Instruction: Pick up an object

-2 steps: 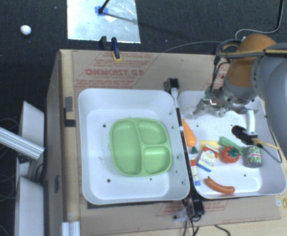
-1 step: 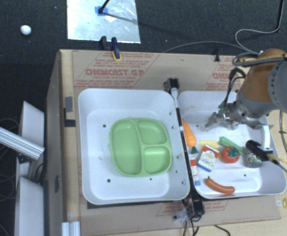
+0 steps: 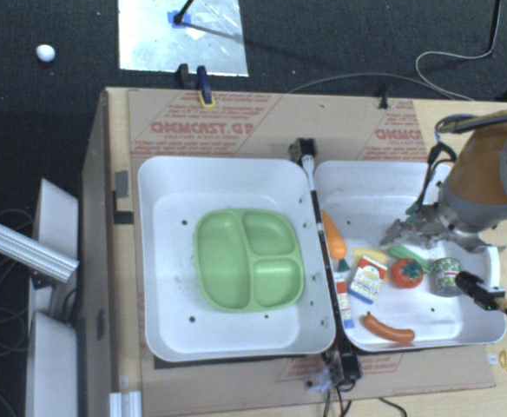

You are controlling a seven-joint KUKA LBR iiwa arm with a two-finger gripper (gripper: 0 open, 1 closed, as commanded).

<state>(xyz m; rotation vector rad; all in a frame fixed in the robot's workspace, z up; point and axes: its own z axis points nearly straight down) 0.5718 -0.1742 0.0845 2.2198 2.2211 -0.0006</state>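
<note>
Camera view, from above at a slant. My pincer (image 3: 407,229) hangs low over the right bin (image 3: 366,181), and my arm comes in from the right edge of the frame. Nothing can be seen gripped in it. Whether it is released or clenched I cannot tell, since the tip reads as a grey blur against the white floor.

Candidates for the pick all lie in this bin. A green piece (image 3: 410,252) sits just on the near side of my pincer, with a tomato (image 3: 407,272) touching or almost touching it. A small can (image 3: 445,274) is near, to the pincer's near right. A carton (image 3: 368,278) lies near, to its near left. A carrot (image 3: 334,237) lies to its left along the bin wall, and a sausage (image 3: 388,328) is well apart, at the near edge. The left bin (image 3: 167,189), far to the pincer's left, holds a green divided plate (image 3: 247,259).

Step in hand, as I judge it: the approach, with the pick not yet made. The next move calls for settling on one object, most likely the green piece or the tomato, centring over it and descending without nudging its close neighbours.

Hard to make out: the nature of the green piece, the carton's print, and a thin tube-like item (image 3: 344,298) by the divider. My wrist covers part of the bin's right side.
</note>
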